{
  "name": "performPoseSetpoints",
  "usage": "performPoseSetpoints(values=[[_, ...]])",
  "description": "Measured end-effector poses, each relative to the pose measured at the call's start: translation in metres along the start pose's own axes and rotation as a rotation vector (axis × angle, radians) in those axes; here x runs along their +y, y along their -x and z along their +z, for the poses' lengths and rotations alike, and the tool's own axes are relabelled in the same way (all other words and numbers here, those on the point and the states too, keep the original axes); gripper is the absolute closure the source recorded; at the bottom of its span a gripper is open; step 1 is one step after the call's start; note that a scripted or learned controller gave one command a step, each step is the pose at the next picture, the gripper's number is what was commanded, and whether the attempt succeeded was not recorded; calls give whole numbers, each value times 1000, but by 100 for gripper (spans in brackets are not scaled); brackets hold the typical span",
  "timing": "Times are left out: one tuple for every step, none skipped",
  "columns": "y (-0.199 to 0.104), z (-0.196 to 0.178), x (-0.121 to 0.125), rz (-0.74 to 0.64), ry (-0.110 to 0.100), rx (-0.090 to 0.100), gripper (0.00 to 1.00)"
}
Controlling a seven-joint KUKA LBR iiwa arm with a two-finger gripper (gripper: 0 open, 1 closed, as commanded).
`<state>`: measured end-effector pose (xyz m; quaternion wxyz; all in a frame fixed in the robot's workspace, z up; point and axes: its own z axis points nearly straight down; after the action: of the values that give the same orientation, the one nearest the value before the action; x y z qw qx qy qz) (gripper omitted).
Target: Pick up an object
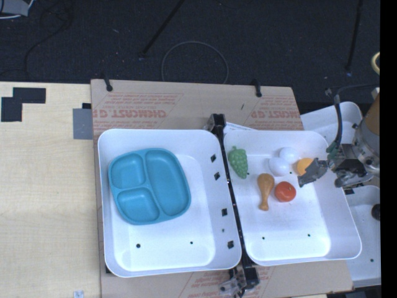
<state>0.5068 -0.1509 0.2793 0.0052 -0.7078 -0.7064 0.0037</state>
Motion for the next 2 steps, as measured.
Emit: performPoseSetpoints(values=[[0, -6, 2, -2, 11, -2, 0], [-3, 59, 2, -2, 3, 1, 0]])
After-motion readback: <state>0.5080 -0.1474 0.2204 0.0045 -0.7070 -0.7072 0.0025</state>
